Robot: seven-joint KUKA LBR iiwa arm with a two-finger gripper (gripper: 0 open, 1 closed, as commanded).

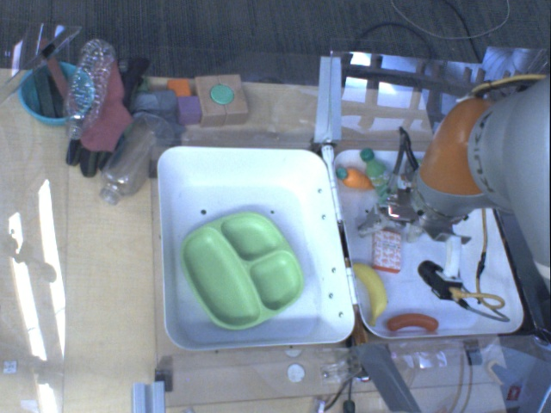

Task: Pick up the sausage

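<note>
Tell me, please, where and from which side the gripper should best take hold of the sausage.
Probably at the middle of the sausage, coming from above with fingers closing across its narrow width: it lies flat and lengthwise along the right bin's near wall, apart from the banana.

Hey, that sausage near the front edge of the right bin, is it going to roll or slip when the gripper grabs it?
The sausage looks rounded and slightly curved, so it would probably roll if nudged sideways. Its skin appears smooth and glossy, so it may slip in a grasp. It lies close to the right bin's front wall, which could crowd the gripper.
</note>
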